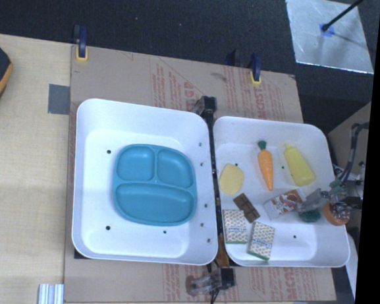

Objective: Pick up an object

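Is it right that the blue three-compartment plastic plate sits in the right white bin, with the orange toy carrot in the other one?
Not quite. The camera view shows the blue three-compartment plastic plate in the left white bin, not the right. The orange toy carrot is indeed in the other one, the right white bin.

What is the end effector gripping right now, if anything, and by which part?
It cannot be told. The end effector sits low at the right bin's right edge, beside the crumpled wrapper, but blur hides any contact or hold.

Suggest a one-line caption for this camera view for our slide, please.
Gripper low at the right bin's edge beside toy food; blue divided plate in the left bin.
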### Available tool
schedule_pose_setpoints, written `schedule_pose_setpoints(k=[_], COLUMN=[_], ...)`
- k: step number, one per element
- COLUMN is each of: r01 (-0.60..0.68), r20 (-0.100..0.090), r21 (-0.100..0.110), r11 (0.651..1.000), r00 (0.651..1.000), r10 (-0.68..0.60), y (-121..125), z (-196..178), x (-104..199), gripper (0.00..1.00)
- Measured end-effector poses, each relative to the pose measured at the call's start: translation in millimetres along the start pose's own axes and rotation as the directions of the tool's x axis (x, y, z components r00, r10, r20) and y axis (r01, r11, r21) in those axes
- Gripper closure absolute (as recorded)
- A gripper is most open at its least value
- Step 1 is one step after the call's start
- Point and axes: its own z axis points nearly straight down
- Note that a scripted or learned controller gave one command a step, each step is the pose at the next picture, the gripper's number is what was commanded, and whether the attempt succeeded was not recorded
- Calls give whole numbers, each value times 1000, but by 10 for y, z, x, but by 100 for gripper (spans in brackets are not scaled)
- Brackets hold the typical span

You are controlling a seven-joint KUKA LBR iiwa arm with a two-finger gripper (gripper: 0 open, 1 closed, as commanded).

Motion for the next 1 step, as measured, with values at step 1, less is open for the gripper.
schedule_pose_setpoints(k=[1], r01=[6], r20=[-8], r21=[-18], r11=[1000], r00=[1000], r10=[-6], y=[463], z=[751], x=[23], gripper=[0])
